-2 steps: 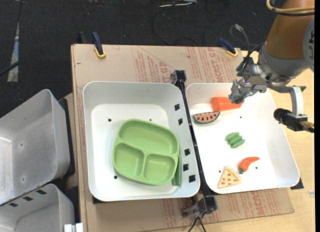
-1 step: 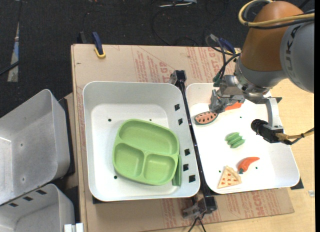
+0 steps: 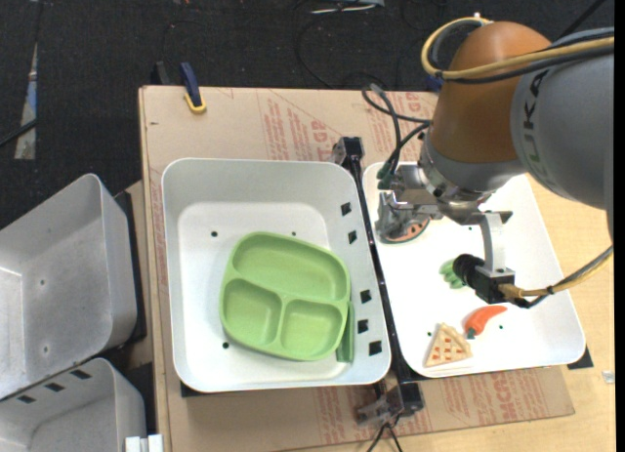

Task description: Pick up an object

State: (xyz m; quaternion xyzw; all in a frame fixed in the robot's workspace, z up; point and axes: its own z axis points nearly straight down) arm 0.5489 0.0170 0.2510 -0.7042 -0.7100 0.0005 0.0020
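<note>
My gripper (image 3: 396, 214) hangs low over the near-left part of the right bin (image 3: 547, 245), close to the wall between the two bins. Right beneath it lies a small round object with a reddish edge (image 3: 414, 231), partly hidden by the gripper. Whether the gripper touches it cannot be made out. A small green item (image 3: 451, 270) lies mid-bin. An orange carrot-like piece (image 3: 484, 318) and a waffle-patterned pizza-slice toy (image 3: 446, 348) rest near the bin's front edge.
The left bin (image 3: 195, 196) holds a light green divided plate (image 3: 284, 296). The arm's large grey and orange body (image 3: 488, 99) covers the back of the right bin. A black cable fitting (image 3: 488, 282) hangs beside the green item. More white bins (image 3: 59, 274) stand at far left.
</note>
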